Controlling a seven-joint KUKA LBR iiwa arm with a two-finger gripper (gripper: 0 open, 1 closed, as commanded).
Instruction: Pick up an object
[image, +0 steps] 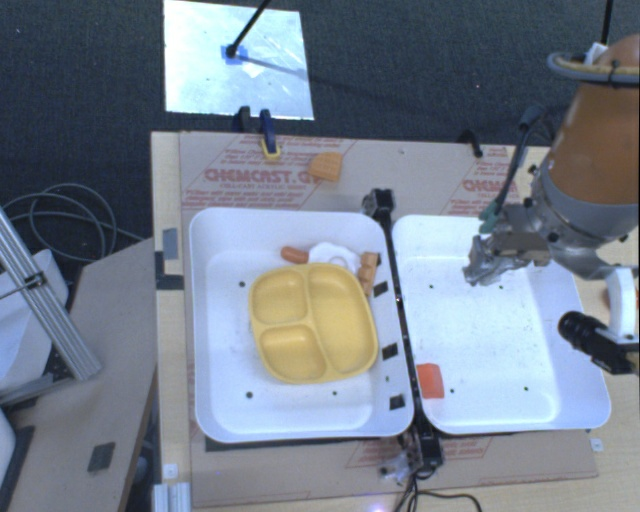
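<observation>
A yellow three-compartment plate (310, 323) lies in the left bin (220, 400). Behind it sit a small orange sausage-shaped piece (295, 255), a white object (335, 256) and a tan piece (368, 270) near the bin's right wall. A small orange-red block (429, 379) rests at the front left corner of the right bin (560, 400). My gripper (484, 270) hangs over the back middle of the right bin, well away from the orange-red block, with nothing seen between its fingers.
An orange wedge (325, 166) lies on the cardboard behind the left bin. A blue clamp (268, 130) stands at the back edge. A black clip (378, 203) sits at the divider between the bins. A black fitting (595, 340) juts in at the right bin's right edge.
</observation>
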